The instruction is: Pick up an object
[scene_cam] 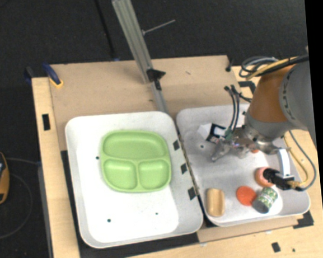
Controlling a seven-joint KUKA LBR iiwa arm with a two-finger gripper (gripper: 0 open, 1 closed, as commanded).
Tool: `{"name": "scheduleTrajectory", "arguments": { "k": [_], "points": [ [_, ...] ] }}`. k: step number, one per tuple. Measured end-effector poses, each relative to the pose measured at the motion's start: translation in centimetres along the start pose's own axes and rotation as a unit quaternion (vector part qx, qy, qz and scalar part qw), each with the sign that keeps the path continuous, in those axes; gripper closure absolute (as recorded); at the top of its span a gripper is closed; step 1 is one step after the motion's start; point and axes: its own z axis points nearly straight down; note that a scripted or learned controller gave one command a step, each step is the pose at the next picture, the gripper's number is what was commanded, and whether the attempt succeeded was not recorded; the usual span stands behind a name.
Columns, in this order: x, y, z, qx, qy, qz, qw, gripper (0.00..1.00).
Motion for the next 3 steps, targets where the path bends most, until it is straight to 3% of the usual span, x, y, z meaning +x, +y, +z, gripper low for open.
{"name": "scheduleTrajectory", "arguments": {
  "k": [1, 3],
  "points": [
    [-0.1, 0.1, -1.4, -0.002, 0.0, 0.001, 1.0, 1.0],
    [-0.7, 0.2, -10.1, -0.003, 0.0, -0.001, 1.0, 1.0]
  ]
}}
